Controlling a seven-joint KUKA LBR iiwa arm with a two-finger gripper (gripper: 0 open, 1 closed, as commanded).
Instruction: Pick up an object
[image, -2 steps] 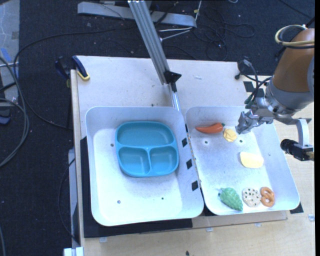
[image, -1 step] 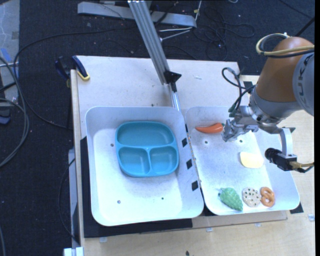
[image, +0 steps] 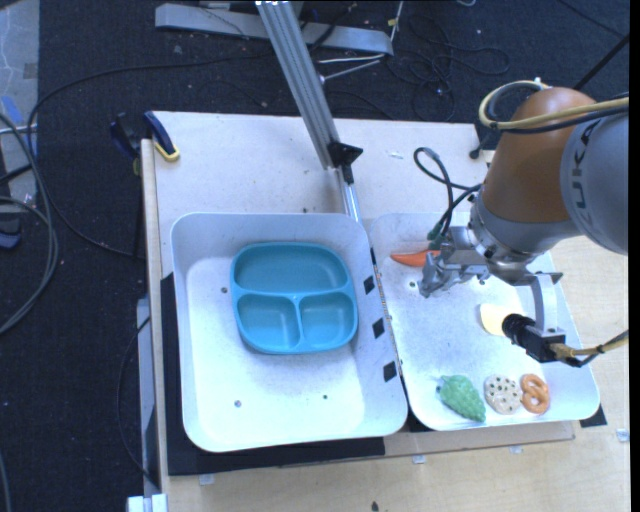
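Hovering over the right bin, the gripper sat beside an orange carrot-like piece.
Finger state could not be determined; nothing was visibly held. A green item, cookie and pretzel lay near the bin's front.

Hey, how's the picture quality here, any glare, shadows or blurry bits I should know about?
Camera view: even, soft lighting; the white bins look bright but hold detail. The blue tray is sharp with a faint shadow beneath. The gripper area is slightly soft and cluttered, so its fine parts are hard to read. Small items like the pretzel stay recognisable.
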